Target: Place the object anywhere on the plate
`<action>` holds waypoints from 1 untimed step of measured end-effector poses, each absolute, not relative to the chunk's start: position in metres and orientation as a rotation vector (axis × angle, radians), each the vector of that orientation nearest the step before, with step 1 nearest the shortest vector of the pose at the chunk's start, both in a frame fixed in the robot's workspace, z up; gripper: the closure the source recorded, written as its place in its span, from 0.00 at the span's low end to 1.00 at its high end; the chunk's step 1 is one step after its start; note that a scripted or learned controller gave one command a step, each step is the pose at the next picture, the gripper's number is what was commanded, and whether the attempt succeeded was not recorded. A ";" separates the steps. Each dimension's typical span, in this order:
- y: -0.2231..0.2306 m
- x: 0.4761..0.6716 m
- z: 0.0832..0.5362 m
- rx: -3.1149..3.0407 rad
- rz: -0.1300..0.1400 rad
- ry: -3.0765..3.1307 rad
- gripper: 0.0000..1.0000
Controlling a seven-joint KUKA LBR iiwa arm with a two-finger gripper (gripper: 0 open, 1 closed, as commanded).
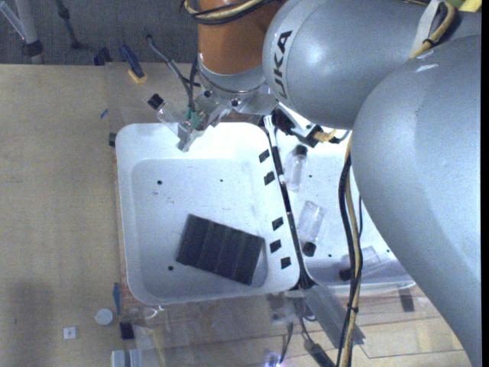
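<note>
**Arm looms over twin bins**

Grey arm [397,128] fills the right foreground. Its pincer [186,128] hangs over the left bin's [141,205] far rim, its opening impossible to make out. The dark ribbed plate [220,249] lies flat in that bin's near half; clear plastic items [309,219] rest in the right bin [328,197].

One fixed camera is mounted above the bench and looks down on it at a slant. The left bin [200,220] sits near frame centre and is seen whole, its rim skewed by the oblique angle. The right bin [328,205] lies beside it and is largely covered by the arm [397,128], which enters from the right and passes close under the lens, appearing very large. The far side of the scene is at the top of the frame, where the bench [53,167] ends against a dark floor. The near bench edge is at the bottom.
</note>
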State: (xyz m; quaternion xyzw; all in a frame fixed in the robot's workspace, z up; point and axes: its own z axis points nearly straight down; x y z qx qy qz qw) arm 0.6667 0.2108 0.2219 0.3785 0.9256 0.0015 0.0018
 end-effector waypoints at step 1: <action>0.216 0.659 0.283 0.843 0.006 3.021 1.00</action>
